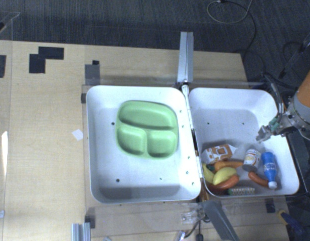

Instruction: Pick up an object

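The grey arm with its orange band (306, 97) enters from the right edge, where most of it is cut off. Its two-finger jaws (265, 132) sit low over the right side of the right-hand shallow white bin (230, 102), near that bin's right wall. They are small and blurred against the white floor; whether they are parted or closed cannot be told, and nothing can be seen between them.

The objects lie crowded in the front part of that bin, well below the jaws. A small orange-and-white printed packet (218, 153) lies at the left of the heap. Just beside it to the right stands a small white jar with a yellow label (251, 157), and right of that a blue plastic bottle with a white cap (269, 169). In front, a yellow lemon-shaped toy (224, 174) rests against red-orange sausage-like pieces (227, 183), which overlap so that their number is unclear. A dark flat item at the front wall is too dim to identify.

The left-hand shallow white bin (102, 149) holds a pale green three-compartment plastic tray (146, 128). Both bins rest on the light wooden table (39, 134).
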{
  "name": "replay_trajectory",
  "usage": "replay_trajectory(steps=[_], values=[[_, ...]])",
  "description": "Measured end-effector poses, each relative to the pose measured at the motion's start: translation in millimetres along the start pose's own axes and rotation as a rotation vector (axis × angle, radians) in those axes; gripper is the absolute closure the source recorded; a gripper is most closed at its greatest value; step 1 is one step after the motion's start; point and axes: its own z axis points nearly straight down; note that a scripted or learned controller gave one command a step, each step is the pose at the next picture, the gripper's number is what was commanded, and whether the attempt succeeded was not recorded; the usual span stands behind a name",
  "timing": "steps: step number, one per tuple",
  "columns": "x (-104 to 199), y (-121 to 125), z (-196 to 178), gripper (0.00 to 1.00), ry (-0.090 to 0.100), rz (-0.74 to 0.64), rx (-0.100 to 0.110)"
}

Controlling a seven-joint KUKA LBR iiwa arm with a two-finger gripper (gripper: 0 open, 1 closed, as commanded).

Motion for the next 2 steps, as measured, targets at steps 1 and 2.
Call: replay_trajectory(steps=[1, 2], values=[[-27.4, -12.7, -127.8, 1.00, -0.001, 0.168, 0.000], [-18.3, 18.5, -12.3, 1.00, 0.002, 0.389, 0.004]])
